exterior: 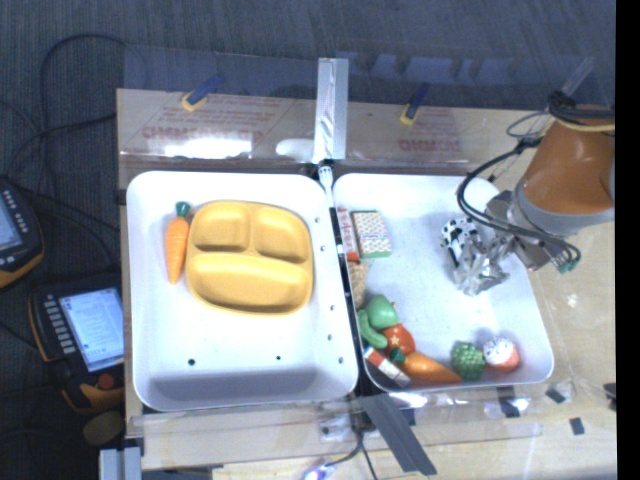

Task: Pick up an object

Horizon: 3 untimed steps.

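Observation:
My gripper (478, 273) is lowered into the right bin (420, 203), near its right side, under the orange-banded wrist (565, 173). A small black-and-white toy (457, 236) lies just to the gripper's upper left, close to it or touching it. A patterned box (371, 234) lies by the bin's left wall. Along the front edge sit a green pepper (378, 314), a red piece (398, 339), an orange carrot (431, 368), a green broccoli (467, 359) and a red-and-white ball (501, 353). I see nothing held in the gripper.
The left bin (150, 268) holds a yellow divided tray (250, 256) and a second carrot (177, 247) along the tray's left side. An upright divider strip (331, 108) stands behind the gap between the bins. Cables and a tablet lie off the bench at left.

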Motion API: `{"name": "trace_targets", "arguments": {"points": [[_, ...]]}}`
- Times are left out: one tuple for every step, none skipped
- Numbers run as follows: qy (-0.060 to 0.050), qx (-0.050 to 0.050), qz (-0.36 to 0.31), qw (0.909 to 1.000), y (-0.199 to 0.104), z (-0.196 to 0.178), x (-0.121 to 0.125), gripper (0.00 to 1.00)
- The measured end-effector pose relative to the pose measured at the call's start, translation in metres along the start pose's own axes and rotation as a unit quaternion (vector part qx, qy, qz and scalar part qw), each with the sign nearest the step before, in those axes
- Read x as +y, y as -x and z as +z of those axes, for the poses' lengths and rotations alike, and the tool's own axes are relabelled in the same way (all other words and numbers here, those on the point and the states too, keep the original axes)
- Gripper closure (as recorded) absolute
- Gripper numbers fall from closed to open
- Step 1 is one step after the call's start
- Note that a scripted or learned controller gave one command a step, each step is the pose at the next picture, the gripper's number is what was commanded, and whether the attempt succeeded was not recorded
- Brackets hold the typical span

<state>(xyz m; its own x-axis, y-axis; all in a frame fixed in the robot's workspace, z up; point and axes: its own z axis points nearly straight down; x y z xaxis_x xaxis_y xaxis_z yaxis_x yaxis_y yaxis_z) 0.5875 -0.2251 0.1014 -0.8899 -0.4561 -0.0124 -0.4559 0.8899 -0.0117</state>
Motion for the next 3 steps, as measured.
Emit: {"name": "trace_targets", "arguments": {"points": [[0.002, 0.003, -0.034, 0.9994, 0.019, 0.011, -0.011, 1.0], [0.006, 0.004, 0.042, 0.9991, 0.06, -0.039, 0.035, 1.0], [0.004, 0.004, 0.046, 0.9989, 0.105, -0.112, 0.02, 1.0]]}}
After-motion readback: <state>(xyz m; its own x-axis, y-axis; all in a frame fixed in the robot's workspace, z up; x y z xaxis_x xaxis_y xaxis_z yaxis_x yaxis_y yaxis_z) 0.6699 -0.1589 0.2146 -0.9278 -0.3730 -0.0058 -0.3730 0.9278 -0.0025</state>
